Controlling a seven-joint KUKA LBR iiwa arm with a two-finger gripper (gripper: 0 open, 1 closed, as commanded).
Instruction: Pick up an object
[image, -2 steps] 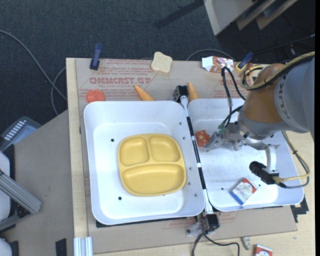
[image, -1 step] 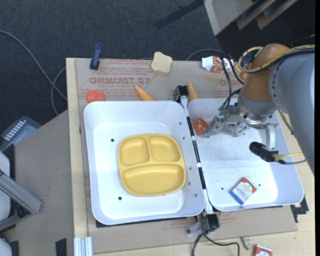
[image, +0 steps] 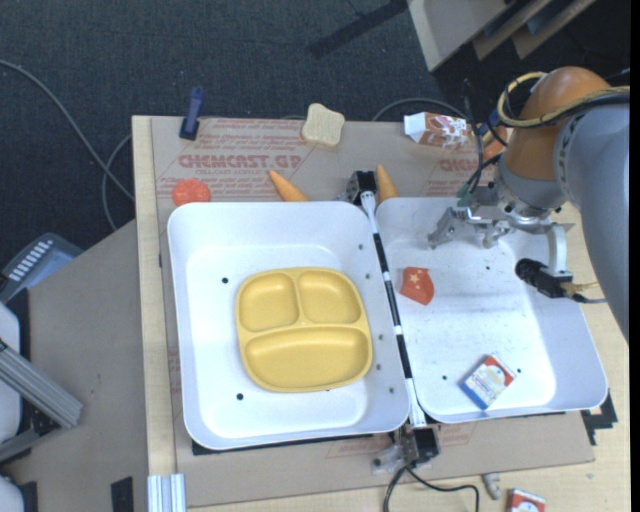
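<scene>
Two spread fingers (image: 468, 228) hover empty, apart from the red object (image: 417, 285) lower-left.

The arm (image: 590, 130) runs off the right edge; a small packet (image: 524, 499) is cropped below.

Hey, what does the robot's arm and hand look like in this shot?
The arm is a bulky grey body with a rounded orange band above the wrist, yellow and dark cables looping beside it. The hand is small, grey metal with thin prongs.
</scene>
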